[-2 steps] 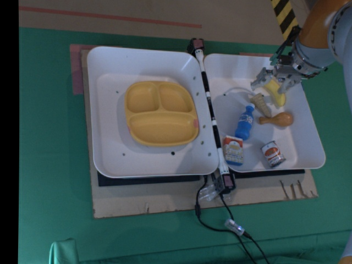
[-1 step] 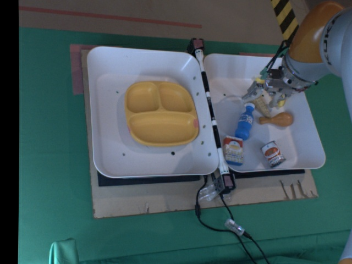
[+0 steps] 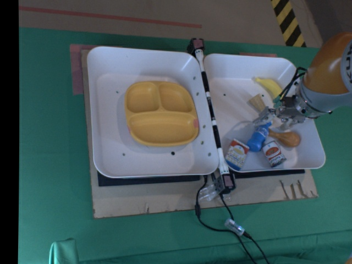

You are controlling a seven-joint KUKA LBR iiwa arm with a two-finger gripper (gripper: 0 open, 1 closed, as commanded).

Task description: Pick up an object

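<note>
Gripper (image 3: 270,116) hovers just above the blue bottle (image 3: 258,138); approach step, I judge. I can't tell the finger gap here. Next I'd descend squarely onto the blue bottle.

The arm (image 3: 330,73) reaches in from the right of the camera view, its orange band uppermost; below the band the grey wrist (image 3: 316,103) tilts leftward and down; the gripper (image 3: 273,116) hangs low at its end, pointing left; cables loop along the wrist's near side.
</note>
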